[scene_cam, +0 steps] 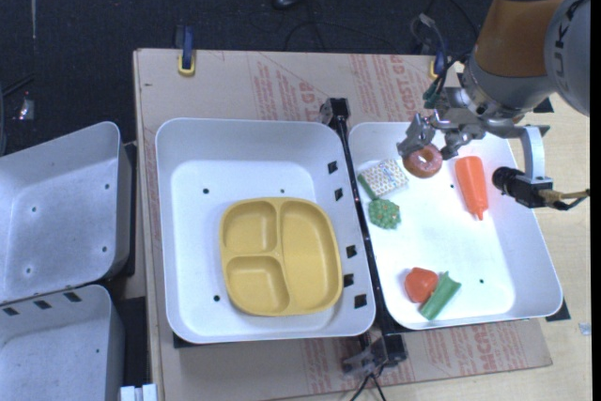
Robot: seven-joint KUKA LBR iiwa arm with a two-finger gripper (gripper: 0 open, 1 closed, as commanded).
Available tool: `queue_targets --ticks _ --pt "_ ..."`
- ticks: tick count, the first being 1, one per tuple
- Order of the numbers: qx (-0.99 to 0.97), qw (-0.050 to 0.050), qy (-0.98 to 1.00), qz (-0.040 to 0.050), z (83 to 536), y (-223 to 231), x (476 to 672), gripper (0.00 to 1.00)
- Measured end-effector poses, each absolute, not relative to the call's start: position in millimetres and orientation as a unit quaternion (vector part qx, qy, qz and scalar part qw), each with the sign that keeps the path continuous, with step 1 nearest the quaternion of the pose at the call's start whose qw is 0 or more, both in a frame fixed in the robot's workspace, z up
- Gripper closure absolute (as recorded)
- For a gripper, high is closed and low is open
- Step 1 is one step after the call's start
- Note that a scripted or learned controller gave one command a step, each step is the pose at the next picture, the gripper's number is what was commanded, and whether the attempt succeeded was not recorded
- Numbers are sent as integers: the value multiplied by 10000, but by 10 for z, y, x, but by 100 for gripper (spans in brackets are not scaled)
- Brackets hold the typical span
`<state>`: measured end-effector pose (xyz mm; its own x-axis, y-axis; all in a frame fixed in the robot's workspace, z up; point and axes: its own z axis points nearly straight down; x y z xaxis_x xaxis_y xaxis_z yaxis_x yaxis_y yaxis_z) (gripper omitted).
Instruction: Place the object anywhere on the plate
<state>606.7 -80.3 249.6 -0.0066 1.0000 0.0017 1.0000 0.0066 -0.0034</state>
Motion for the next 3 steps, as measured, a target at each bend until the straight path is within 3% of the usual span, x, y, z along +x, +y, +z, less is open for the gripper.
queue_targets --ticks 2,3 --pt "-7045 14 -7097 4 2559 210 5683 100" --pt "-7044 18 -7098 8 2337 713 5580 100"
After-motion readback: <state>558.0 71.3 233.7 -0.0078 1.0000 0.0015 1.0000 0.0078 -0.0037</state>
